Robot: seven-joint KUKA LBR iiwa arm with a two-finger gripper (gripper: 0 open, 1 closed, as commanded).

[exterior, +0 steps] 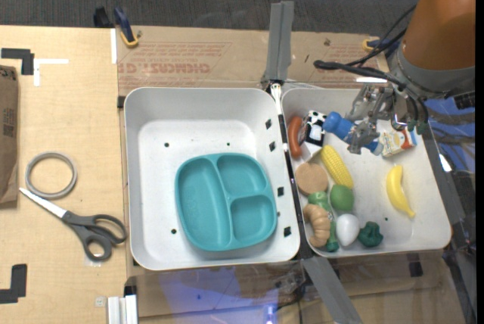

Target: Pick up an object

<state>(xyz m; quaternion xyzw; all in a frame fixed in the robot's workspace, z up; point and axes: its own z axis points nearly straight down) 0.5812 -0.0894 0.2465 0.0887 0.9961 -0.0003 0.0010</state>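
The right bin [431, 235] holds several toy foods: a corn cob [336, 166], a banana [398, 191], a red sausage [294, 137], a tan round bread [311, 179], a green lime [342, 198], a white egg [346, 228] and a broccoli piece [370, 235]. A blue object [344, 126] lies near the bin's back, beside a black-and-white item [314, 124]. My gripper [369, 129] hangs low over the back of this bin, right against the blue object's right end. A small white and orange carton [395, 142] lies just right of the gripper.
The left bin [151, 126] holds a teal divided plate [227, 201]. On the bench to the left lie scissors [83, 224] and a tape roll [51, 173]. A brown pastry [321, 222] sits at the right bin's front left. Cables trail behind the arm.
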